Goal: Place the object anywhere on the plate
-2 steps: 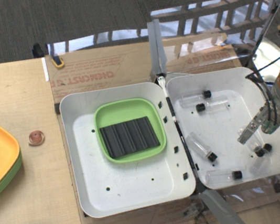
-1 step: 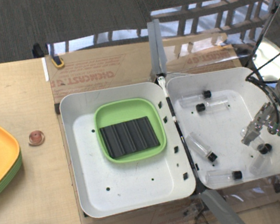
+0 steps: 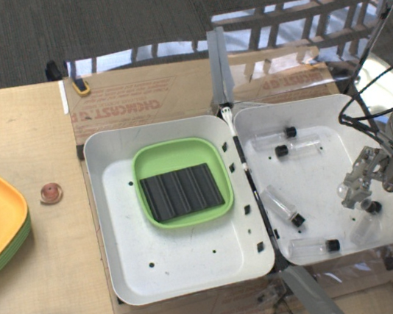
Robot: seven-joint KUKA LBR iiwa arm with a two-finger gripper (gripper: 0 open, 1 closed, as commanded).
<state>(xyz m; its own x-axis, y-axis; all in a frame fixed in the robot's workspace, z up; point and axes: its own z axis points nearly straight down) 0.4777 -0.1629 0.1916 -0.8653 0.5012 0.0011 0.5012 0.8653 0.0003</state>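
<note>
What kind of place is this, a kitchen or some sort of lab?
Most likely a robotics lab bench. Two shallow white bins sit side by side, a robot gripper hangs over clear tubes with black caps, and a green plate waits as a test target.

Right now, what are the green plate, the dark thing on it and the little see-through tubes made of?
The green square plate looks like matte plastic, evenly coloured with soft rounded edges. The dark grey ribbed slab on it may be rubber or plastic: dull, grooved. The clear tubes with black caps look like glossy transparent plastic, possibly glass.
</note>
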